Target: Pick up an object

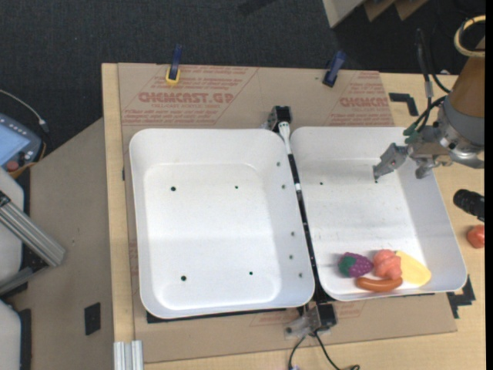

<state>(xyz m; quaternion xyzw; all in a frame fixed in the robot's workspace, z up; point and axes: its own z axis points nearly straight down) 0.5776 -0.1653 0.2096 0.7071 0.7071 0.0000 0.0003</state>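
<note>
A single camera sits fixed above the desk (231, 83), looking down at a slant from the near edge toward the far one. It stands far enough back to take in both white bins (208, 141) whole, with the arm (470, 99) entering from the right.

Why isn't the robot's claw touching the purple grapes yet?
Apart. The camera view shows the gripper at the right bin's far end, with bare white floor between it and the purple grapes.

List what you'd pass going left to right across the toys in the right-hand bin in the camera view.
Purple grape-like toy cluster → orange-red sausage-shaped toy → yellow flat toy piece. The pink-red lumpy toy overlaps the sausage and the yellow piece, so I've left it out.
</note>
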